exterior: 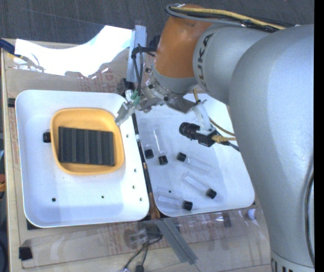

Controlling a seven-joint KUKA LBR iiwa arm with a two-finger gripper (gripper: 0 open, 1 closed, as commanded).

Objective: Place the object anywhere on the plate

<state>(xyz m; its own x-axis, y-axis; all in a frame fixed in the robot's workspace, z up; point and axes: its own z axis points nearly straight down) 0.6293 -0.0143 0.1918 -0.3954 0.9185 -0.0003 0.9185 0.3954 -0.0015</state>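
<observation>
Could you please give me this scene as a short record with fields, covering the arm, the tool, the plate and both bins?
arm: reaches in from the right, orange band above the bins' far edge
tool: over the gap between the bins, by the plate's far right corner
plate: yellow, in the left bin, with a dark ribbed insert
right bin: small black pieces and clear tubes

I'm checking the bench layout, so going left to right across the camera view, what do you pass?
Left white bin → small black piece → yellow plate → gripper → right white bin, scattered with small black pieces and clear tubes → grey arm.
</observation>
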